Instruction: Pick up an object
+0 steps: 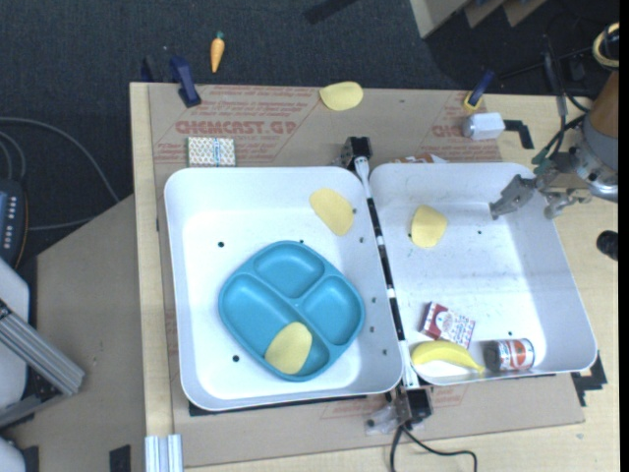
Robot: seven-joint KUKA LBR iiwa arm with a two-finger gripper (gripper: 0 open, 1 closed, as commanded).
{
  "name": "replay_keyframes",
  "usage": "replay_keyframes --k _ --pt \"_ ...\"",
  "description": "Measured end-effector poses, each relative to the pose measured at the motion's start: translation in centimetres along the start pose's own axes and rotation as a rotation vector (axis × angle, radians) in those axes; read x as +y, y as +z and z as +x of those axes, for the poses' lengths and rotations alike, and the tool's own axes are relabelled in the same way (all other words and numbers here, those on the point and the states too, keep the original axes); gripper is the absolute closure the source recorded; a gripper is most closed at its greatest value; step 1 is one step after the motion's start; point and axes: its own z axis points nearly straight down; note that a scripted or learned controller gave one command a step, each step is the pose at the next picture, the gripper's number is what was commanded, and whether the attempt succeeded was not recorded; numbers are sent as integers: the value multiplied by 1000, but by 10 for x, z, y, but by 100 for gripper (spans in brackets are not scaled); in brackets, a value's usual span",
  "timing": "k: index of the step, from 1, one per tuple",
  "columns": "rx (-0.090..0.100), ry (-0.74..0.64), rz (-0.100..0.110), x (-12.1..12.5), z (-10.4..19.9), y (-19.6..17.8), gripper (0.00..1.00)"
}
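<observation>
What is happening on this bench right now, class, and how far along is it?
A robot arm reaches in from the right, its gripper hovering over the far right corner of the right bin, holding nothing that can be seen. That bin holds a yellow chip, a red and white packet, a banana and a small can. The left bin holds a blue divided plate. Nothing has been picked up yet.

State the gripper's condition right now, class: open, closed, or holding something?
Gripper: open, holding nothing, over the right bin's upper right part.
</observation>
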Motion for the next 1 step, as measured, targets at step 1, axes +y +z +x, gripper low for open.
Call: replay_keyframes --k 1 --pt "1 -1 1 21 90 68 0"
